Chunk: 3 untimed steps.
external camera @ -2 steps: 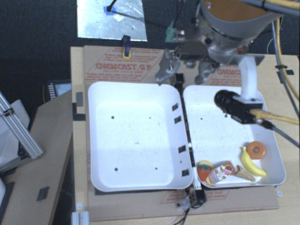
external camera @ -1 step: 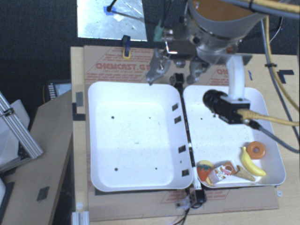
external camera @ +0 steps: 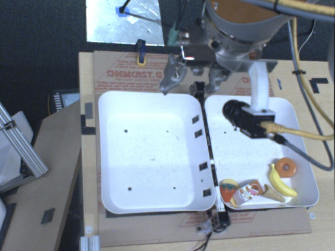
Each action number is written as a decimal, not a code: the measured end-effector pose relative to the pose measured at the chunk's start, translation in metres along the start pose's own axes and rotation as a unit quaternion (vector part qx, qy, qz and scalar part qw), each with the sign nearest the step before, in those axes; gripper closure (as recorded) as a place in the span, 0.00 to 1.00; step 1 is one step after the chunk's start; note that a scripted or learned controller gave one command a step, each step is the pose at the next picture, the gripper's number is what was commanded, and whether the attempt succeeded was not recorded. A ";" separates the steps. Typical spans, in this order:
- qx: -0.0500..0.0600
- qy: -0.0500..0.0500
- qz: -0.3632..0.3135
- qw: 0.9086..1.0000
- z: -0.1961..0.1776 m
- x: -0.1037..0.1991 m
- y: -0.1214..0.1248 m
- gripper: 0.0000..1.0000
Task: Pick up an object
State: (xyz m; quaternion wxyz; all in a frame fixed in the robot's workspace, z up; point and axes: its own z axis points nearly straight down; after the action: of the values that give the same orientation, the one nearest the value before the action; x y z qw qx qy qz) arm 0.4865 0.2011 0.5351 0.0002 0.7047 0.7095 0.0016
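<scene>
My gripper (external camera: 189, 83) hangs high over the far edge of the bins, above the divider between them. Its two grey fingers (external camera: 170, 77) stand apart, open, with nothing between them. In the right bin (external camera: 246, 156), several small objects lie along the near edge: a yellow banana (external camera: 280, 181), an orange ring-shaped toy (external camera: 286, 167), a red-and-orange fruit (external camera: 228, 190), a small red-and-white packet (external camera: 247, 191) and a tan cone-shaped piece (external camera: 273, 194). All of them are far from the gripper.
The left bin (external camera: 149, 150) lies beside the right one, with a black hinged divider (external camera: 205, 145) between them. A black camera unit (external camera: 245, 118) with a yellow cable hangs from the arm over the right bin. Cardboard covers the bench around the bins.
</scene>
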 end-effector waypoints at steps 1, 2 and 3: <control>0.000 0.000 0.000 1.000 0.000 0.007 0.000 0.00; 0.001 0.000 0.003 1.000 0.000 -0.002 0.000 0.00; 0.000 0.000 0.001 1.000 0.000 0.014 0.000 0.00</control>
State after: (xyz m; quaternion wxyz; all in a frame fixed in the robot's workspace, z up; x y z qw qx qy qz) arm 0.4864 0.2149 0.5351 0.0001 0.7054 0.7088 0.0015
